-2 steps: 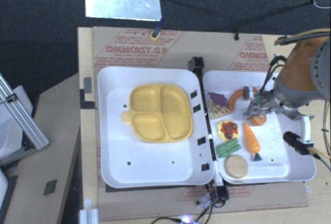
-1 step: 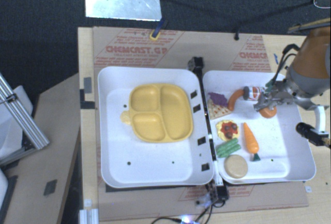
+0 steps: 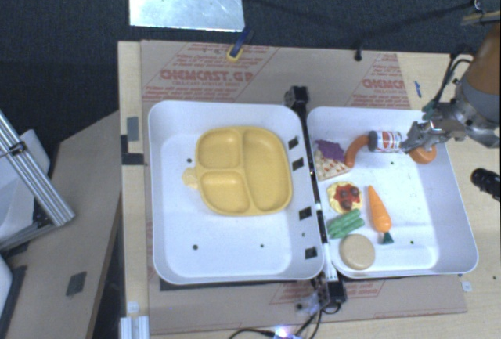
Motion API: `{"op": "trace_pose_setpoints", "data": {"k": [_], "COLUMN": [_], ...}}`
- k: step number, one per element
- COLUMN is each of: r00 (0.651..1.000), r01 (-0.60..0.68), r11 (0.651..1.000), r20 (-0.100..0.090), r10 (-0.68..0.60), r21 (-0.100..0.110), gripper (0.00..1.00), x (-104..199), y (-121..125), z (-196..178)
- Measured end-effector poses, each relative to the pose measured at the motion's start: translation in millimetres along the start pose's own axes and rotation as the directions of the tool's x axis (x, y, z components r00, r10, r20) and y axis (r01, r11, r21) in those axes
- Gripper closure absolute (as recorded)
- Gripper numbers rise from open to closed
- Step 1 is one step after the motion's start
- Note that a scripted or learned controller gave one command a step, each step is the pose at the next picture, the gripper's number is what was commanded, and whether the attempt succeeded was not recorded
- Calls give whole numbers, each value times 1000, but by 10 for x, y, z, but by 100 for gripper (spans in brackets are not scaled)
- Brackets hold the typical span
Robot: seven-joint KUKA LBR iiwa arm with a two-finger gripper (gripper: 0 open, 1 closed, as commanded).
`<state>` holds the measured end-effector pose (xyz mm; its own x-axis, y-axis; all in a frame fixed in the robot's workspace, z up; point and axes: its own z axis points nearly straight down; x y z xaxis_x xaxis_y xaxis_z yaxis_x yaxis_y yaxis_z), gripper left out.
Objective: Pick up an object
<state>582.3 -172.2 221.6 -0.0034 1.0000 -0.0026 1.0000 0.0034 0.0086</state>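
Observation:
The right bin (image 3: 446,196) holds several toy foods. At its far side lie a small red-and-white can (image 3: 384,141), a curved orange sausage (image 3: 356,149), a purple piece (image 3: 330,148) and a waffle (image 3: 333,167). Nearer lie a small pizza (image 3: 344,195), a carrot (image 3: 379,209), green beans (image 3: 344,224) and a tan round bun (image 3: 358,251). My gripper (image 3: 419,138) hangs over the bin's far right part, just right of the can. A round orange item (image 3: 424,155) sits right under it. Whether it is touching either one is unclear.
The left bin (image 3: 168,196) holds a yellow divided plate (image 3: 239,171). A black divider with clips (image 3: 307,173) runs between the bins. The arm's grey body (image 3: 477,95) stands over the right bin's far right corner. A metal frame (image 3: 27,173) stands off the bench's left.

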Motion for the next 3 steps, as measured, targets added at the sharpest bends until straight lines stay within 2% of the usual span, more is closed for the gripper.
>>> {"op": "trace_pose_setpoints", "data": {"k": [1,2,3], "r00": [1000,1000,1000], "r01": [1,5,7], "r11": [1000,1000,1000], "r20": [-2,-2,-5], "r10": [-1,-5,-7], "r21": [5,5,7], "gripper": [100,100,100], "x": [0,420,1013], "y": [9,145,236], "z": [-32,5,62]}}
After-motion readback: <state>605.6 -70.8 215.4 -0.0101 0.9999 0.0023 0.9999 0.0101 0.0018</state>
